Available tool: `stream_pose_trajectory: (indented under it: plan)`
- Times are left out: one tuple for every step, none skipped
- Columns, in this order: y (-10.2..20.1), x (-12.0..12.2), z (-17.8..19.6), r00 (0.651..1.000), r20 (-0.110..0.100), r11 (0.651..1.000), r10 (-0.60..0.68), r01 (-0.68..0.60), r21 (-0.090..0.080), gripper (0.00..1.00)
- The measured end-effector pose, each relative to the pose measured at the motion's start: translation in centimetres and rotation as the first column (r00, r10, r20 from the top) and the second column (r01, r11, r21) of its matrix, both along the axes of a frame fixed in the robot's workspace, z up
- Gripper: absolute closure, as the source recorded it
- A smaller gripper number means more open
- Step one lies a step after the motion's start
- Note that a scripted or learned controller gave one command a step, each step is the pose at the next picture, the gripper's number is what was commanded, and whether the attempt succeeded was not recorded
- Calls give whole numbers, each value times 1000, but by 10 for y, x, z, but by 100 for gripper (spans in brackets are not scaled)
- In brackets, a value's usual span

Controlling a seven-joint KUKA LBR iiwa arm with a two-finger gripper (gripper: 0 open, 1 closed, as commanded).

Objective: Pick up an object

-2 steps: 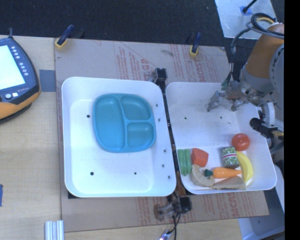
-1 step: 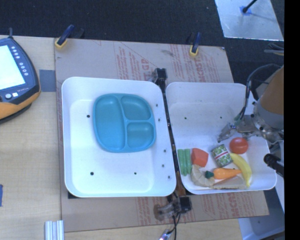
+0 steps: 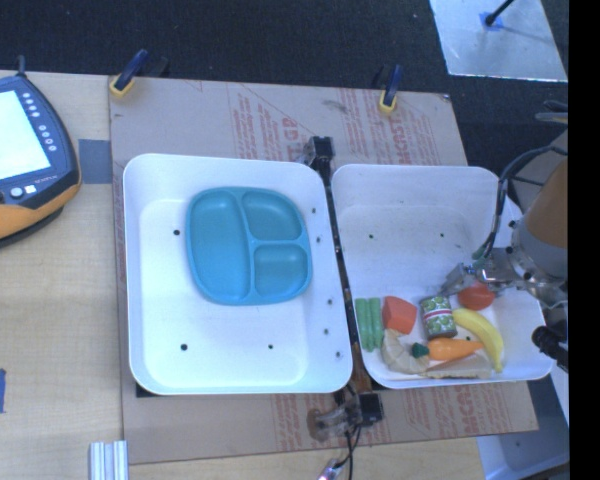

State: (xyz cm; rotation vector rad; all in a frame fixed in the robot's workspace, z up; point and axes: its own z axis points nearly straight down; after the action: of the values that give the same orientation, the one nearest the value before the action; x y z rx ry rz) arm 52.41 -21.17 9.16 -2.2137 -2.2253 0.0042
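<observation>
The right bin (image 3: 410, 193) holds a heap of toy food in its near right corner. In the heap are a green piece (image 3: 368, 323), a red-orange piece (image 3: 400, 314), a small can (image 3: 437, 317), a yellow banana (image 3: 485, 336), an orange carrot (image 3: 450, 349), a beige piece (image 3: 404, 356) and a red round piece (image 3: 475, 296). My gripper (image 3: 483, 274) reaches in from the right and sits low, right over the far edge of the red round piece. Its metal parts hide how it meets that piece.
The left bin (image 3: 150, 268) bears a blue divided plate (image 3: 248, 245). A tablet-like controller (image 3: 20, 158) lies at the far left of the bench. Clamps (image 3: 388, 86) pin the cardboard at the back. The arm's body (image 3: 545, 228) stands over the right bin's right wall.
</observation>
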Motion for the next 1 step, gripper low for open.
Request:
stream_pose_trajectory:
  plan:
    - [-1,0,10,1000,-1,1000,2,-2,-1,100]
